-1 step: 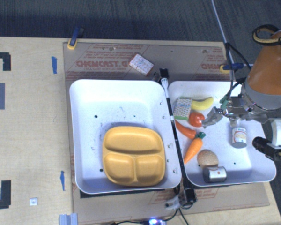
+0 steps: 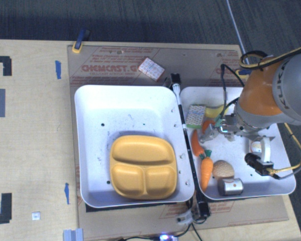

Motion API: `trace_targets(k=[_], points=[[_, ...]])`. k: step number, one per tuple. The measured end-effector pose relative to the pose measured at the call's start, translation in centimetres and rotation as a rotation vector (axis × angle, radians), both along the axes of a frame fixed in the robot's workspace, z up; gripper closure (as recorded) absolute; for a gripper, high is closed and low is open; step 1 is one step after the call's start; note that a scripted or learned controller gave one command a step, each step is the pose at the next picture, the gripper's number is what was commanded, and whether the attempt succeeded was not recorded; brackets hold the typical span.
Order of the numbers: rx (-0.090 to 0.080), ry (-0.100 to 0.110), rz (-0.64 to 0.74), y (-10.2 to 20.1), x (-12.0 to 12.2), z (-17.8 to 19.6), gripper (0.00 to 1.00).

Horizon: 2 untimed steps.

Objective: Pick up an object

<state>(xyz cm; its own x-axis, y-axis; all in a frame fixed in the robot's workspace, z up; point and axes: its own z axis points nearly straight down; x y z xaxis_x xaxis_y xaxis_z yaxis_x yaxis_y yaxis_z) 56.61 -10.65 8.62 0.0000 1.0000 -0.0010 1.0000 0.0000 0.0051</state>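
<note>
My gripper (image 2: 219, 128) hangs low over the upper middle of the right bin (image 2: 283, 185), under the grey wrist and its orange band. Just left of it lie a small red-orange piece (image 2: 205, 126) and a yellow banana-like toy (image 2: 214, 112). A speckled sponge block (image 2: 195, 115) rests at the bin's upper left. A red chili (image 2: 195, 142) and an orange carrot (image 2: 206, 170) lie along the left wall. A tan round toy (image 2: 223, 168) and a grey can (image 2: 231, 186) sit near the front. I see nothing held in the gripper.
The left bin (image 2: 90, 109) holds a yellow compartment tray (image 2: 143, 165) in its front half. A small patterned packet (image 2: 151, 68) lies on the cardboard behind the bins. Black clips sit on the ridge between the bins.
</note>
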Motion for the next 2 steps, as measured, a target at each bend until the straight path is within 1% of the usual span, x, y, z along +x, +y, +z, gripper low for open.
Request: trace_targets(k=[1,2], points=[[0.0,0.002,-0.001,-1.0,-7.5,0.0,0.0],[0.001,-0.003,-0.001,-0.9,-7.3,1.0,1.0]])
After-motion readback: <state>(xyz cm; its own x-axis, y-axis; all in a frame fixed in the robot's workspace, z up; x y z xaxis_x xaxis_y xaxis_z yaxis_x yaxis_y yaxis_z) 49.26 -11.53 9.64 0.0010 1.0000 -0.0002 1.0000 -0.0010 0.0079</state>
